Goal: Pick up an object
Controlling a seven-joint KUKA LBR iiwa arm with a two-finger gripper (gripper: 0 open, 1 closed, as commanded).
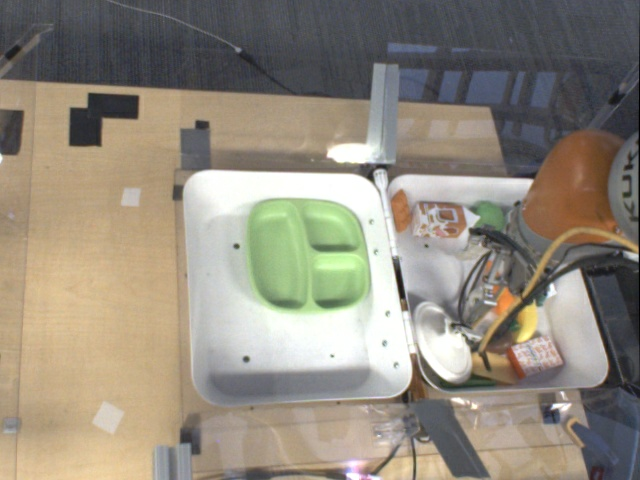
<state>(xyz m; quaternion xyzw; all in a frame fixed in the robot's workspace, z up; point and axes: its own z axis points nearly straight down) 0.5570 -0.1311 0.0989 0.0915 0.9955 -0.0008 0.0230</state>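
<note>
My gripper (486, 288) reaches down into the right bin (585, 313), in the middle of its clutter. Cables hang around it. Just below it on the left lies a white round cup (445, 346). A yellow piece (523, 320) and a small orange piece (506, 302) lie right beside the gripper on its right, partly behind the cables. A red carton (534, 355) lies near the bin's front. At the back of the bin are a white and orange packet (441, 221), an orange lump (401, 211) and a green object (490, 213).
The left bin (215, 348) holds a light green divided plate (306, 253). The orange band of the arm (570, 193) overhangs the right bin's back right corner. A metal post (383, 113) stands behind the wall between the bins.
</note>
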